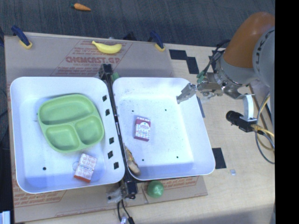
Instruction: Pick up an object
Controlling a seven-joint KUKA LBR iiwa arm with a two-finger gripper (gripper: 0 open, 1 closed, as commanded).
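Note:
A small red and white carton point(142, 128) lies flat near the middle of the right bin point(187, 146). A second red and white carton point(85, 167) lies in the left bin point(21, 139), in front of a green divided plate point(71, 122). My gripper point(185, 94) hangs over the right bin's far right corner, above and to the right of the first carton, with nothing seen between its fingers. The grey arm with its orange band point(247, 36) comes in from the right.
A yellow banana point(107, 46) lies on the cardboard behind the bins. A green ball point(155, 189) rests in front of the right bin. A brownish item point(131, 163) sits at the right bin's front left corner. Black cables point(261, 129) run along the bench at right.

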